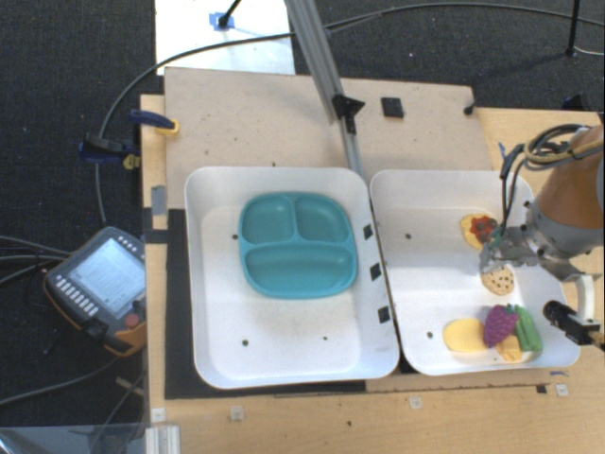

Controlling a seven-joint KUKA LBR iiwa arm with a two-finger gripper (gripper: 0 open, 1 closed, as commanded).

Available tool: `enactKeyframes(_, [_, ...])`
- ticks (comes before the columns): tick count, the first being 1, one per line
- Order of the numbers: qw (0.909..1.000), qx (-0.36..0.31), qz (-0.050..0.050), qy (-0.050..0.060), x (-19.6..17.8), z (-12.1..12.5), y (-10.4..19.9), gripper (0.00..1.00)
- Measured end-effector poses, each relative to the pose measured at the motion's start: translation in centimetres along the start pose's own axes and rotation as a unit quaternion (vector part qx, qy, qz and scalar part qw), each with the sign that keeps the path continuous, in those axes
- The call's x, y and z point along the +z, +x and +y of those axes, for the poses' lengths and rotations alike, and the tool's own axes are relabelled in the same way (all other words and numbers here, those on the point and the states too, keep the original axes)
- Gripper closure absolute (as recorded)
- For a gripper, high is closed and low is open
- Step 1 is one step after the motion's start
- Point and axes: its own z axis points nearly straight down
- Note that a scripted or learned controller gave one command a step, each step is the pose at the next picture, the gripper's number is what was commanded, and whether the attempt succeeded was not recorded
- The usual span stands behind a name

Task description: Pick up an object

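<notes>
White bin (416,253) — gripper (493,253) above cookie (497,279)

The arm (572,197) is cut off by the right edge. Its gripper (495,253) overlaps the cookie (497,279), hiding the cookie's top; the finger gap is too small to tell.

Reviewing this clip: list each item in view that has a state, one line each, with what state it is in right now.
teal divided plate: lying flat in the left bin, its compartments bare
pizza slice toy: lying in the right bin, near its far side
cookie: lying flat, directly beneath the pincer
purple grapes: resting among the yellow and green toy food in the near right corner
pincer: low over the cookie, finger state unclear
</notes>
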Motion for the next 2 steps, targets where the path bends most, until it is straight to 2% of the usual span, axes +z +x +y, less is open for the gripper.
enactKeyframes(1, [0.9999,-0.002,0.006,0.009,-4.3,0.4,0.0,1.0])
enactKeyframes(2, [1.0,-0.003,0.005,0.007,-10.8,0.6,0.1,1.0])
